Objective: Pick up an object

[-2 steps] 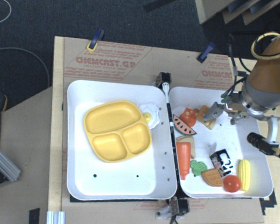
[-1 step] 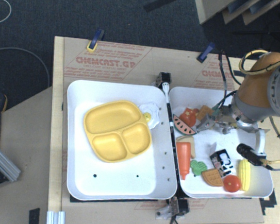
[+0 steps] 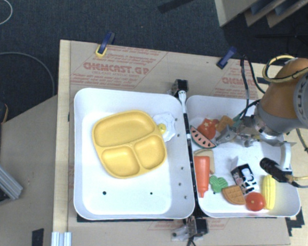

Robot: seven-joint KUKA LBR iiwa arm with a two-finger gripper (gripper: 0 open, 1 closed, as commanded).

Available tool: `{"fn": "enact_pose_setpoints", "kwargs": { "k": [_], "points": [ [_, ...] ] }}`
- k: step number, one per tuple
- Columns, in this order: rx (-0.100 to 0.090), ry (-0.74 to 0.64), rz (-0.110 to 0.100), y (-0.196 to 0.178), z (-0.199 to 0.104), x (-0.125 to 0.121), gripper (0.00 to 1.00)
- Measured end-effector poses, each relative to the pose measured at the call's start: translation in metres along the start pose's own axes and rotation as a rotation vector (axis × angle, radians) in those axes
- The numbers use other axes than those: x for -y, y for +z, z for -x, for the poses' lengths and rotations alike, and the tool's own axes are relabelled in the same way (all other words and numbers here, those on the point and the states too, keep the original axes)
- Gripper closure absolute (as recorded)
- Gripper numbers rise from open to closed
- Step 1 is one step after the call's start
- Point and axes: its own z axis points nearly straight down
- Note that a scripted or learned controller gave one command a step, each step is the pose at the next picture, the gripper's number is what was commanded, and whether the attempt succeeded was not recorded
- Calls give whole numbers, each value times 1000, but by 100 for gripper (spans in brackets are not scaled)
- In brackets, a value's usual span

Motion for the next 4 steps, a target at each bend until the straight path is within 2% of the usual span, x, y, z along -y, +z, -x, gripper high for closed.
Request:
{"fn": "enact_pose_setpoints", "kwargs": {
  "k": [1,2,3,4],
  "points": [
    [1,1,3,-11,0,-1,100],
    [3,0,9,-56,6,-3,100],
    [4,0,10,-110,7,6,100],
    [3,-1,9,-143,8,4,100]
  ]
}}
